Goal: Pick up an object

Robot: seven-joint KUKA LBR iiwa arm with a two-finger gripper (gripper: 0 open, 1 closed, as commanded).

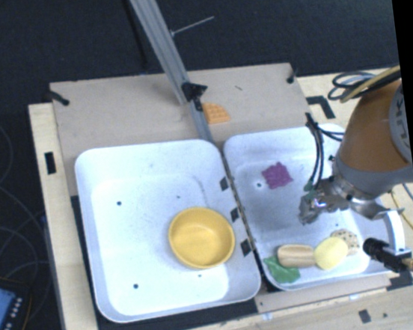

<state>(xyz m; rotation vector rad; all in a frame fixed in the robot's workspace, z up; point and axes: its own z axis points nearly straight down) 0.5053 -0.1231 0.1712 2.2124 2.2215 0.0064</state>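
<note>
**Objects lie in two white bins while the gripper hangs over the right one**

Objects are spread across both bins. The left bin (110, 180) holds a round yellow bowl (200, 237), smooth and glossy, sitting toward its near right side. The right bin (254, 154) holds a small purple piece (276, 174) with a rough, fuzzy look, lying toward the far side. Along the near edge of that bin lies a pale tan wooden-looking handle (295, 255), touching a rounded yellow lump (330, 253). A flat green scrap (279, 268) pokes out from under the handle at its left end, and a pale speckled round thing (345, 238) sits just behind the yellow lump.

The gripper (312, 208) hangs over the middle of the right bin, between the purple piece and the handle, apart from both. It is small and blurred, so whether it is open or closed cannot be told; nothing is seen held in it. The arm (374, 146), grey with an orange band, reaches in from the right.
</note>
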